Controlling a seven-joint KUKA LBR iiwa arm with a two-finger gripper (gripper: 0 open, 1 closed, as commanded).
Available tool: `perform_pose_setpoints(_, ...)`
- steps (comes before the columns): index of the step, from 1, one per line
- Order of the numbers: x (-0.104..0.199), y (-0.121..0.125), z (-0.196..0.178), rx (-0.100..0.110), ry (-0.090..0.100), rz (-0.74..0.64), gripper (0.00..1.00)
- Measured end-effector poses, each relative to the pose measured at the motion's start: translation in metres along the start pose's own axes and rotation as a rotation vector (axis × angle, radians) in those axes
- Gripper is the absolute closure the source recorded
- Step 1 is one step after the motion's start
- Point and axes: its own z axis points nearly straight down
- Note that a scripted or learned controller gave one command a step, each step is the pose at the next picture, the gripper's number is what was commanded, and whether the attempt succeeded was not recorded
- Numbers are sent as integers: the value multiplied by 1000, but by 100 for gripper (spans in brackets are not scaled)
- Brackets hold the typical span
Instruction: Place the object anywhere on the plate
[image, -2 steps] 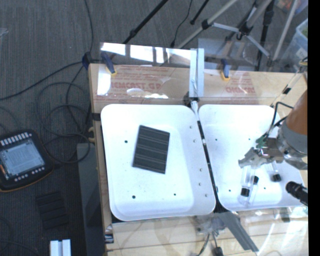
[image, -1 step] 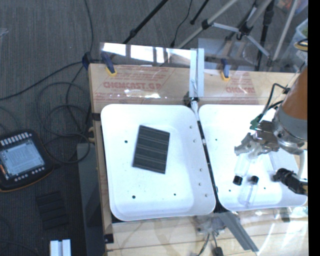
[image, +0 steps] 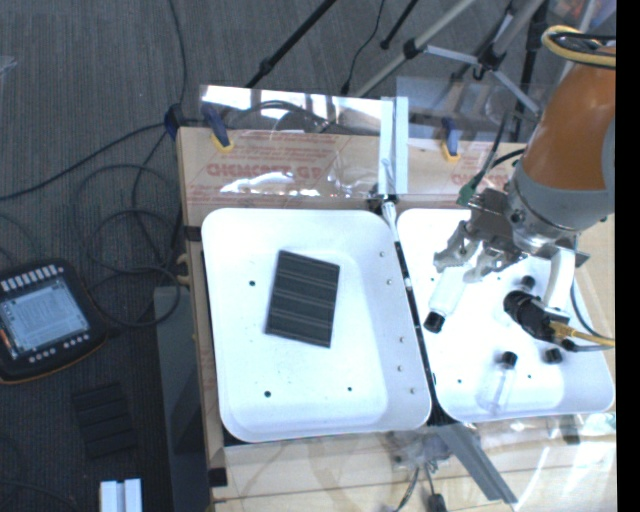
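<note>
The grey two-finger gripper (image: 437, 318), whose grasp I cannot tell, hangs over the right white bin (image: 590, 385), at three o'clock from the dark ribbed rectangular plate (image: 303, 298).

Two bins sit side by side on the bench. In the left bin (image: 230, 400) a ribbed plate (image: 303, 298) lies near the middle. The gripper (image: 480, 262) hangs over the right bin (image: 590, 385), near its back-left corner.

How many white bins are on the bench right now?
2. The left bin holds a dark ribbed plate; the right bin sits beside it, under the arm's hand. Neither looks hidden.
</note>
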Motion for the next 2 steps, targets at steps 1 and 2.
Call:
perform_pose_setpoints(1, 111, -23, 77, 3, 0, -102, 100)
perform_pose_setpoints(2, 111, -22, 77, 2, 0, -103, 0)
